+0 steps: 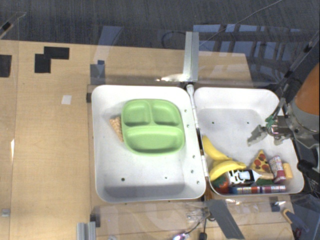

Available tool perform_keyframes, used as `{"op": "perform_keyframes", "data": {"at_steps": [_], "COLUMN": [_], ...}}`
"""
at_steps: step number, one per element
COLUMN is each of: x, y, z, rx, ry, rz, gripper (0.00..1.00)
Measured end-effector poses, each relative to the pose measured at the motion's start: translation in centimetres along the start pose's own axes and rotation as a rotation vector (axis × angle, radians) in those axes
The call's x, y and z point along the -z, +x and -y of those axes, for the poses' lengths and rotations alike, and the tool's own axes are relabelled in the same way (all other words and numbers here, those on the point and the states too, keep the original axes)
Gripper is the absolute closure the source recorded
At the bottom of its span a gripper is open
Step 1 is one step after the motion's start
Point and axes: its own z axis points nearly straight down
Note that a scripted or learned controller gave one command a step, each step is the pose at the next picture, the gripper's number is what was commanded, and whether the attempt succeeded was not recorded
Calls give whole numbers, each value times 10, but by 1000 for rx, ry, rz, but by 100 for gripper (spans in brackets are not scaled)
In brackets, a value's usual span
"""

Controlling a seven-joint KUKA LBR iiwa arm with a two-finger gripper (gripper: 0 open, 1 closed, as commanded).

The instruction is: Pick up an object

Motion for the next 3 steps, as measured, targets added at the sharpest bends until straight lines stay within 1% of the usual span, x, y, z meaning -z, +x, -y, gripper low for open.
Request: {"op": "perform_keyframes", "data": {"at_steps": [1, 2, 3], "x": [-99, -87, 54], "y": [-8, -10, 55], "z": [16, 13, -15], "rx": [219, 218, 57], "ry": [-22, -33, -4], "rz": [10, 17, 1], "gripper": [0, 100, 100]}}
